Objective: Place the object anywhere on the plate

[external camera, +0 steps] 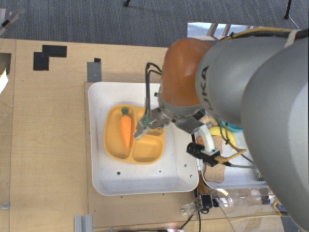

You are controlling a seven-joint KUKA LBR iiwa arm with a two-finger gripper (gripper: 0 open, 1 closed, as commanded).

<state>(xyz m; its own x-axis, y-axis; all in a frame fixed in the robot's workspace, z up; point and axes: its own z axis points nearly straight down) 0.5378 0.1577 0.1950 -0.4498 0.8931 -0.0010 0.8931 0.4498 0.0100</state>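
The carrot (pixel 126 130) lies lengthwise in the left compartment of the yellow plate (pixel 145 151), green top pointing away, orange body down the middle of that well. The plate sits in the left bin (pixel 104 175) on the table (pixel 43 144). The claw (pixel 141 131) hangs just to the carrot's right, over the ridge between compartments (very close, whether touching is hard to say). Nothing shows between its fingers, and whether they stand wide or narrow I cannot tell. Above it looms the arm (pixel 251 86), orange band and grey bulk covering much of the right bin (pixel 236 175).
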